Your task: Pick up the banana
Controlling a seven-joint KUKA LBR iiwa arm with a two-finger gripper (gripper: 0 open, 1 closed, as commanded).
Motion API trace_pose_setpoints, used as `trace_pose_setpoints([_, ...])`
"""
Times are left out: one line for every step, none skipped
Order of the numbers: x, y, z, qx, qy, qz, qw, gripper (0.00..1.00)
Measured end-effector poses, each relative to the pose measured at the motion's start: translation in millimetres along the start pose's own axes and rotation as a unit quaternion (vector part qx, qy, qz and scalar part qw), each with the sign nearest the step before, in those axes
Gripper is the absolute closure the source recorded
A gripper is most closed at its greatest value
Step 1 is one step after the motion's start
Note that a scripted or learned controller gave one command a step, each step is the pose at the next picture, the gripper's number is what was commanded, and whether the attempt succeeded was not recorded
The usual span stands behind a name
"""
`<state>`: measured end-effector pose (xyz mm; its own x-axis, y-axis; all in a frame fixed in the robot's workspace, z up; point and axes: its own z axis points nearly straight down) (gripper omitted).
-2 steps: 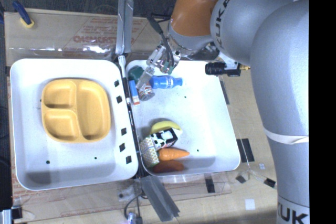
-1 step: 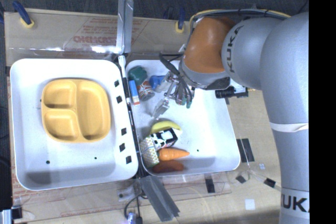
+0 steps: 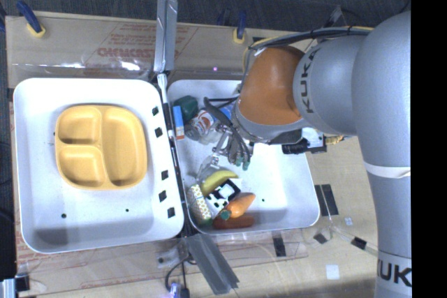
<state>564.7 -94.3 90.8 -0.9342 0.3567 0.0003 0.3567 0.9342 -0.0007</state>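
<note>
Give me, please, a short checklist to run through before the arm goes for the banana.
1. Banana visible in the right bin: ok.
2. Hand placed just above the banana: ok.
3. Banana between the hand's fingers: cannot tell.
4. Space around the banana: not ok; a carrot and a checkered item crowd it.
5. Yellow divided tray lies in the left bin, apart from the hand: ok.

grey arm bent in from right, orange band up, gripper (image 3: 234,150) pointing down.
</note>
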Motion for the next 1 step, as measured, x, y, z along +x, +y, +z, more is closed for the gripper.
trace_pose_setpoints([-0.7,0.9,-9.7,0.0,0.0,-0.002,1.0,1.0])
